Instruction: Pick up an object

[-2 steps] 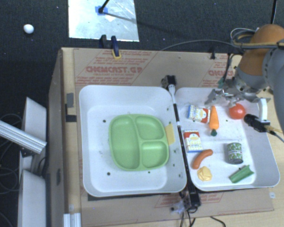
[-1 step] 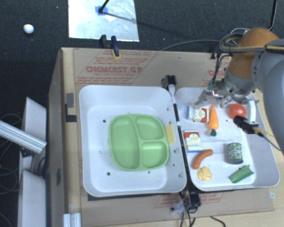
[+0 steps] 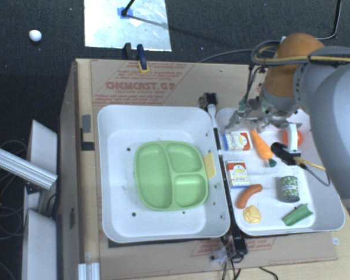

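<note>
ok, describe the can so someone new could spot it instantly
Look in the right bin, toward its near right corner. The can stands there, a short dark cylinder with a green patterned label. The sausage and green block nearby are plain-coloured, with no label.

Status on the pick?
Gripper over right bin's far end, nothing seen held. Carrot nearest, lying free. Boxes, sausage, can crowd nearby.
</note>
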Action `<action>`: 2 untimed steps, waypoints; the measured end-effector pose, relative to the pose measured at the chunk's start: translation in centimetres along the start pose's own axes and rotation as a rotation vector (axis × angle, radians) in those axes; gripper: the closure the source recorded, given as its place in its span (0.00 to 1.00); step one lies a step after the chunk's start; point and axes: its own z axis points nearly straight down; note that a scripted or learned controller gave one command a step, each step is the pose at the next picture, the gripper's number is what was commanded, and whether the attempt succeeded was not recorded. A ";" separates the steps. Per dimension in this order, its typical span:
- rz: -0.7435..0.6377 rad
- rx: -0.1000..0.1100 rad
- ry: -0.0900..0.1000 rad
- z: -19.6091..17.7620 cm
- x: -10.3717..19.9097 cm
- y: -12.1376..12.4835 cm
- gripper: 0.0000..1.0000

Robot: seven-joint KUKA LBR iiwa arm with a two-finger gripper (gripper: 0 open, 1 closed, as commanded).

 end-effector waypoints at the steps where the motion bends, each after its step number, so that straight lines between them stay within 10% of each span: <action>1: 0.003 0.000 0.002 0.0 -1.1 0.0 0.00; 2: 0.003 0.000 0.001 0.0 -2.4 0.0 0.00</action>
